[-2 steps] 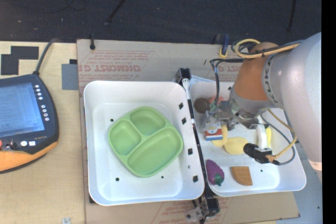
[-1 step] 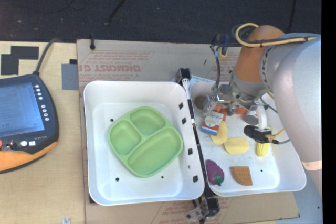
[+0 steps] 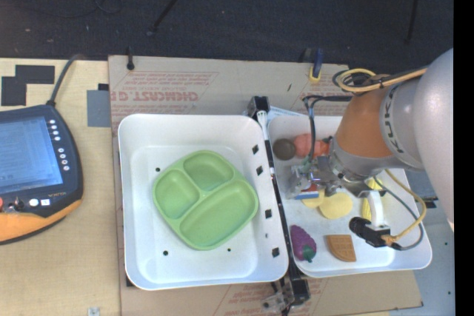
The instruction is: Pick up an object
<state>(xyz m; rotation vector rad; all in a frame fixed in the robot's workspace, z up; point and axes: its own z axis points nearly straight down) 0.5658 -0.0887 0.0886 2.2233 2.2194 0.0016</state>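
Grey-cased tablet (image 3: pixel 33 163) with a lit screen sits at the far left on the surface (image 3: pixel 96 248); its text is too small to read. Cardboard (image 3: pixel 192 89) under the bins carries mirrored red print, unreadable here. Next, the left bin (image 3: pixel 137 233) holds a green divided plate (image 3: pixel 206 197), with bare floor around it on every side. Crowded by comparison, the right bin (image 3: pixel 415 255) holds a brown ball (image 3: pixel 284 149), a purple eggplant (image 3: pixel 301 241), a yellow piece (image 3: pixel 335 206) and an orange wedge (image 3: pixel 341 248). Low among them is the tool (image 3: pixel 315 177); whether it grips anything I cannot tell.
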